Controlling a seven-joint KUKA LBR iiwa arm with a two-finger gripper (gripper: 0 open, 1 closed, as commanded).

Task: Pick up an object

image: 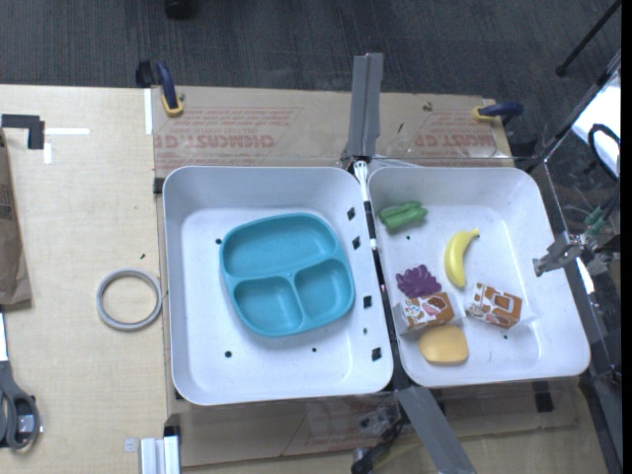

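Start of the task, as I judge it: nothing is lifted, and whether the gripper is open or closed cannot be told from this moment.

Nearest the arm's side is the right bin (533, 200), which holds all the loose objects. A banana (457, 257) lies alone near the middle, apart from its neighbours. A green piece (402, 215) sits by the inner wall. Lower down, grapes (418, 282), a carton (427, 312) and a yellow piece (443, 346) crowd together, touching or nearly so. A second carton (494, 306) lies just right of them.

The next move calls for choosing one target and coming down over it. The banana looks the easiest pick, since it has free space on both sides. The cluster risks a grasp that nudges or catches two things at once.

The left bin (188, 265) holds a blue tray (286, 273), wide and flat, likely a poor fit for two fingers. Out on the bench lie a ring (129, 298) and scissors (15, 418), cut off by the edge.

The carton prints are too small to read. What the green piece is I cannot tell. Metal hardware (563, 255) at the right bin's far rim is blurred.
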